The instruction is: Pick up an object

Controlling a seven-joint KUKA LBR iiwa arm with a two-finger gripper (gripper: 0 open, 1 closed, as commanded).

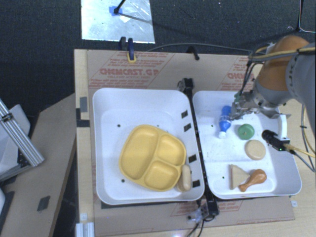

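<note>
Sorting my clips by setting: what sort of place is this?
Probably a robotics lab bench: an arm reaches over two white bins holding toy food and a yellow tray, on a board clamped to the bench.

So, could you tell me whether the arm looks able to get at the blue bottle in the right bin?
Probably yes: the gripper hangs right beside the blue bottle, and nothing lies over it.
</note>
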